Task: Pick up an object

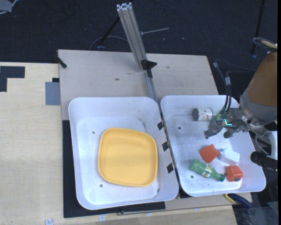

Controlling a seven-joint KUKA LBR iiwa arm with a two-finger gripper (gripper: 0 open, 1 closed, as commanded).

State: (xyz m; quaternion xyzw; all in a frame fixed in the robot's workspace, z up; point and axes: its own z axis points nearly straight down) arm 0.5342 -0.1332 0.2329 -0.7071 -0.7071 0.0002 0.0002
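Note:
My gripper [219,132] hangs over the right bin [187,139], in its upper right part. Its two dark fingers stand apart and open, with nothing between them. A small bottle with a black cap [202,114] lies just up and left of the gripper. Below the gripper sits an orange block [209,153]. A green bottle [206,169], a red-orange piece [233,173] and a white piece [230,156] lie near the bin's front right corner.
The left bin [82,125] holds a large yellow plate [128,156]. A ridge with black clips [165,144] divides the two bins. A slanted metal bar [133,32] rises behind the bins. The arm's orange band [264,81] is at the right.

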